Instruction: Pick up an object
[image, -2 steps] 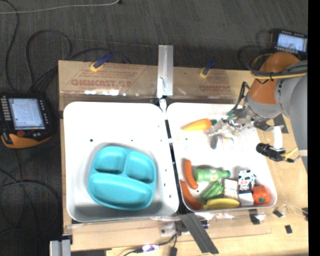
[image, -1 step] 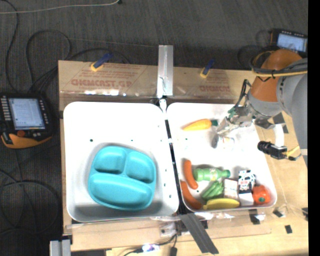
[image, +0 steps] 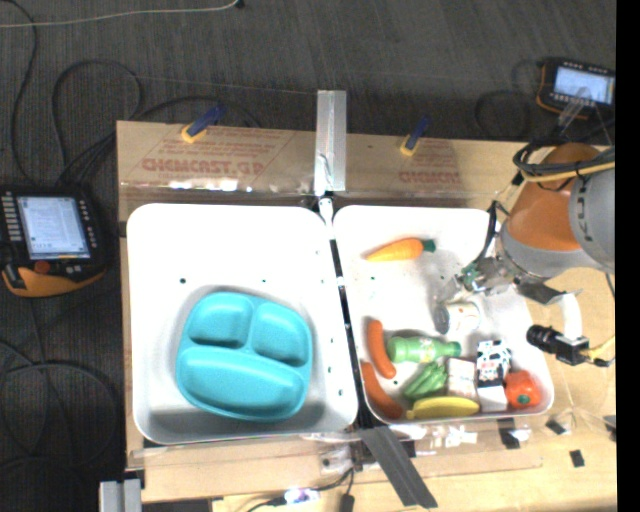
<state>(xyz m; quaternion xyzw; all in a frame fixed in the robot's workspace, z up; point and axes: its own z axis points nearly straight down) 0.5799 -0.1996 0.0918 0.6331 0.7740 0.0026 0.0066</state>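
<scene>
Arm (image: 580, 215) cut off at right edge, fingers (image: 443, 312) blurred, piled toys (image: 450, 380) overlapping each other

I see the bench (image: 480, 160), a brown board, carrying two shallow white bins set side by side and touching along a middle seam. The right bin (image: 400, 225) lies directly beneath the gripper (image: 470, 285); the left bin (image: 160, 250) sits well off to the gripper's far side. Two clamps (image: 202, 124) grip the bench's back edge beyond the gripper.

A tray (image: 243, 352) lies in the left bin (image: 160, 230); a carrot (image: 397, 249) lies in the right bin (image: 400, 225).
</scene>
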